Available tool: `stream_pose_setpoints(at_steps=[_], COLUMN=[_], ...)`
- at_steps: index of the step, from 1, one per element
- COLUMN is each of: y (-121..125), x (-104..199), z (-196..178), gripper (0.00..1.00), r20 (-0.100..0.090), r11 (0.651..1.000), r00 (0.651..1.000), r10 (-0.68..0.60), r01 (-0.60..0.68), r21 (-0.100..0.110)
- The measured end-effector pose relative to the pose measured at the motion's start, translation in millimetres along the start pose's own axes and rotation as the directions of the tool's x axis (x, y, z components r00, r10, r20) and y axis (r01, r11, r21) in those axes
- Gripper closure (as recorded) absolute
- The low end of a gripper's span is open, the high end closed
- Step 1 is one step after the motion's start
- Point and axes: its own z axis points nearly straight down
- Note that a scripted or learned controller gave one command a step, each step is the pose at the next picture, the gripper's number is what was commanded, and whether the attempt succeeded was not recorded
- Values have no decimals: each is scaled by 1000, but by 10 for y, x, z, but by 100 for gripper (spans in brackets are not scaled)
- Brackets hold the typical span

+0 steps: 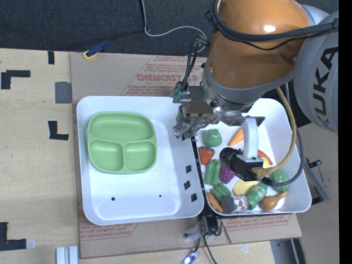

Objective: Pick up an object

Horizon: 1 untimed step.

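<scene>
The gripper [186, 126] hangs under the big orange wrist, over the divide between the two bins at the right bin's upper left corner. Nothing shows between its fingers. The right bin [286, 120] holds several toy foods: a green round piece [212, 137], a red one [205, 154], an orange wedge [236, 138], a purple bunch [226, 172], a green pod [211, 172], a yellow piece [245, 187] and a brown pear shape [269, 202]. They lie below and right of the gripper, apart from it.
The left bin [99, 205] bears a green divided plate [121, 142] in its upper left part. The arm's orange and grey bulk covers the right bin's upper edge. Cardboard and cables surround the bins.
</scene>
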Motion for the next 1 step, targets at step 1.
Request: stream_pose_setpoints(at_steps=[1], y=[1], x=[-528], z=[-380], gripper=[100], r20=[0], r11=[1000], r00=[1000], r10=[7], r01=[-7], r21=[-5])
